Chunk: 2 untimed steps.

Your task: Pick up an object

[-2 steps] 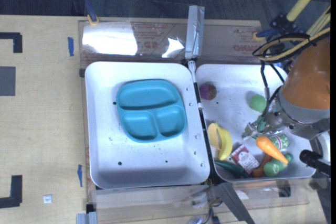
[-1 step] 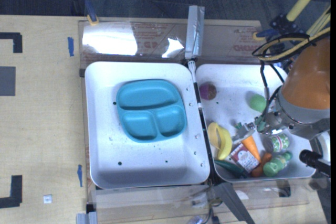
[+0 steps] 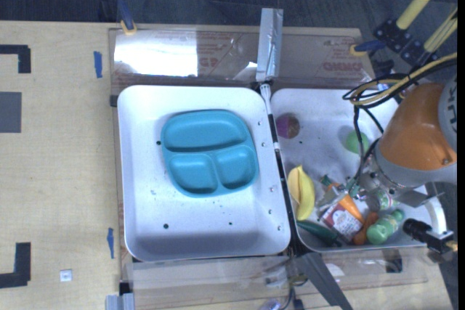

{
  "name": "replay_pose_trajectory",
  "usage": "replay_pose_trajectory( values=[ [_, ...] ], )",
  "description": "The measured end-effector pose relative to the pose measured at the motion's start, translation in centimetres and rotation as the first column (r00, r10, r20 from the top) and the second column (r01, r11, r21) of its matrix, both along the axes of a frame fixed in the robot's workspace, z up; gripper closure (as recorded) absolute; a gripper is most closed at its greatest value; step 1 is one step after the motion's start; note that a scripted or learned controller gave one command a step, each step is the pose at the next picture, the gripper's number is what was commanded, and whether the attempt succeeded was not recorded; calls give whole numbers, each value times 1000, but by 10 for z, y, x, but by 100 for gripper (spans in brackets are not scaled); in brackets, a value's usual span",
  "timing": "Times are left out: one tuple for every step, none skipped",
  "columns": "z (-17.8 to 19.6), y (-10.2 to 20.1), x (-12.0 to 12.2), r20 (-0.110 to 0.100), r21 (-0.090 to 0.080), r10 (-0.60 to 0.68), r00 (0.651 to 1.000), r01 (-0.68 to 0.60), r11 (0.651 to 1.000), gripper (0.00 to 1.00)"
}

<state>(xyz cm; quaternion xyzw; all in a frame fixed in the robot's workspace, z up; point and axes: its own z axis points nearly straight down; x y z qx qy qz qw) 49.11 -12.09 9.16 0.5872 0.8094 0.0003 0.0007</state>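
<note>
- Closest to my camera is the arm (image 3: pixel 418 131), its orange band sitting high over the right bin (image 3: pixel 320 109), with black and yellow cables looping around its upper side.
- From the camera view, the gripper (image 3: pixel 367 189) is down among the clutter at the near right of that bin. Whether it is open or closed on anything I cannot tell, as the wrist hides it from me.
- Candidates for picking all lie in the right bin:
  - a yellow banana-shaped piece (image 3: pixel 301 191) lies near the dividing wall
  - a red-and-white packet (image 3: pixel 340 220) lies just beside the gripper
  - an orange piece (image 3: pixel 351 205) is touching that packet
  - a green lumpy item (image 3: pixel 381 231) sits near the front rim
  - a dark green strip (image 3: pixel 320 231) lies along the front edge, under the banana-shaped piece
- A small purple ball (image 3: pixel 288 125) sits apart from the pile, toward the back left of that bin.
- A pale green object (image 3: pixel 354 141) is partly covered by the arm and cables.
- On the other side, the left bin (image 3: pixel 138 229) holds a blue divided plate (image 3: pixel 211 152), lying flat near its middle.
</note>
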Motion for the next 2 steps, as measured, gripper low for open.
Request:
replay_pose_trajectory(
  values=[
    [10,1,1,3,0,-1,1000,1,1000,100],
    [142,68,36,6,2,-24,1000,24,1000,100]
  ],
)
